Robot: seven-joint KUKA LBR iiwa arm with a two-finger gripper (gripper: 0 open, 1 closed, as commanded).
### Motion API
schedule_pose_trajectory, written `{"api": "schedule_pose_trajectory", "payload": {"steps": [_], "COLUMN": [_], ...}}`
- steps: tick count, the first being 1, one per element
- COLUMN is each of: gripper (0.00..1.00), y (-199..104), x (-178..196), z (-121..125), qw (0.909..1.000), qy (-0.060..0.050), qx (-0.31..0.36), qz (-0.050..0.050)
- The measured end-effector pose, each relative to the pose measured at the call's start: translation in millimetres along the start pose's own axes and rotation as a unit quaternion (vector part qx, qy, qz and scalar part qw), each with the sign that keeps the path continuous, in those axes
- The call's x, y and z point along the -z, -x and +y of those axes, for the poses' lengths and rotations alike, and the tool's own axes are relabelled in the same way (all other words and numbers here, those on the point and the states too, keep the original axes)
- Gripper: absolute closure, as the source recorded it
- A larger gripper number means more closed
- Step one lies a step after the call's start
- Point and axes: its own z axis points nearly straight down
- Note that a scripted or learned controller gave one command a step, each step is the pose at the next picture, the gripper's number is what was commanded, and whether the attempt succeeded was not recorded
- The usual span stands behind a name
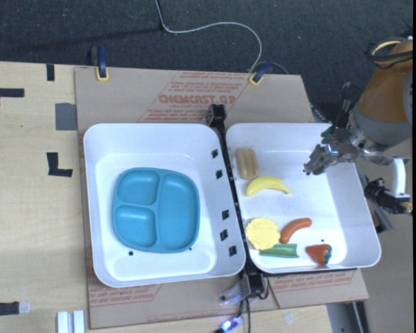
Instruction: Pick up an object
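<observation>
A pale wooden bench point(28, 207) carries a cardboard sheet point(187, 99) with two shallow white bins side by side. The left bin point(100, 144) holds a blue divided plate point(156, 209). In the right bin point(353, 214), near the divider, lie a tan bread piece point(246, 162), a yellow banana point(267, 185) and a yellow round slice point(262, 232) (a green strip point(279, 251) just below it), then an orange sausage point(295, 228) and a red piece point(319, 253). The gripper point(317, 164) hovers over the bin's upper right part, apart from every item; whether it is spread or closed I cannot tell.
</observation>
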Motion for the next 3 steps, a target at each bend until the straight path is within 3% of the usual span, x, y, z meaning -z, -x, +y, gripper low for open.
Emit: {"api": "schedule_pose_trajectory", "payload": {"steps": [1,3], "gripper": [1.00,1.00], "y": [0,-109], "x": [42,38], "z": [1,24], "qw": [1.0000,1.0000], "qy": [-0.001,-0.004], "qx": [0.000,0.002], "qz": [0.000,0.002]}}
